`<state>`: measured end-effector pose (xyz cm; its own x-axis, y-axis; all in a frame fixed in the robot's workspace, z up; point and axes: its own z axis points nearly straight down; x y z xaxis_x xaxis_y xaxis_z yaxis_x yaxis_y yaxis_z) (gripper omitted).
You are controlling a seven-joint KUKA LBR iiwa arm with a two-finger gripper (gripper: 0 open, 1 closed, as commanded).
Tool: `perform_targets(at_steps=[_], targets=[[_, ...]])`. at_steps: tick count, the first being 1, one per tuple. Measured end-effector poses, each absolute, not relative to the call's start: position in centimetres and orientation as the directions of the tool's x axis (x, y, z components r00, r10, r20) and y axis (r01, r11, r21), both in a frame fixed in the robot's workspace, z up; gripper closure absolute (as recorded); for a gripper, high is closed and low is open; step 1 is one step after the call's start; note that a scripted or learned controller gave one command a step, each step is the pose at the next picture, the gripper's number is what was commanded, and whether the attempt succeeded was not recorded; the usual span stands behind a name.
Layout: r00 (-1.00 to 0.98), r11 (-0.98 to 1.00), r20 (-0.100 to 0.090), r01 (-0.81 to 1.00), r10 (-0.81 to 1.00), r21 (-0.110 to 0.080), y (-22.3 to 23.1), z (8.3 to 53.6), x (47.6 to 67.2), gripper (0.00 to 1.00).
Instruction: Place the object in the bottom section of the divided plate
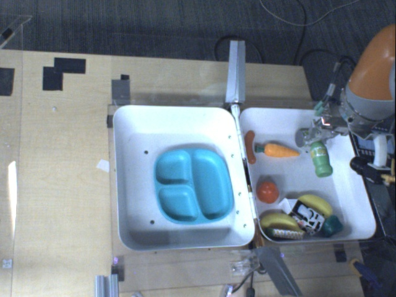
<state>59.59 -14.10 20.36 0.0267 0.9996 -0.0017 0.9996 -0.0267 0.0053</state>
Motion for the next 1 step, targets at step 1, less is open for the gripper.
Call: perform_targets(at_steps=[1], targets=[[0.19,-0.19,0.002,0.982,0.982,0.004,-2.15,18.98,58.96,1.0]])
